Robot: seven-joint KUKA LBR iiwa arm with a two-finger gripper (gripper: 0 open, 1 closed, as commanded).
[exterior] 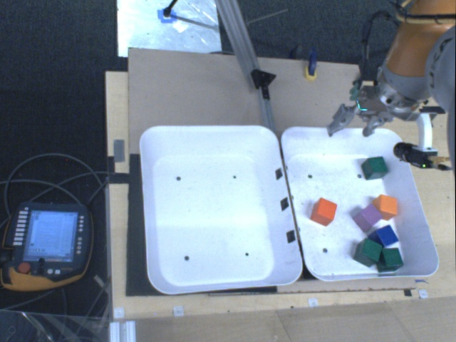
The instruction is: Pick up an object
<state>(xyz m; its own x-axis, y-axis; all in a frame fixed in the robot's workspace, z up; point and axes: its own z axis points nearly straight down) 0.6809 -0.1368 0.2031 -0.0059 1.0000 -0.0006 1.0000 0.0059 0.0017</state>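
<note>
The right bin point(313, 262) holds several small blocks. A green block point(374, 167) lies near its far right side. An orange block point(323, 211) sits alone toward the middle. A cluster at the near right has an orange block point(386, 205), a purple block point(368, 217), a blue block point(385, 235) and two dark green blocks point(369, 251). My gripper point(354, 124) hangs above the far rim of the right bin, open, with nothing between its fingers. It is up and to the left of the lone green block.
The left bin point(153, 212) lies beside the right one. A grey pole point(239, 34) slants across the back of the bench. A teach pendant point(46, 244) with cables rests on the floor at the left.
</note>
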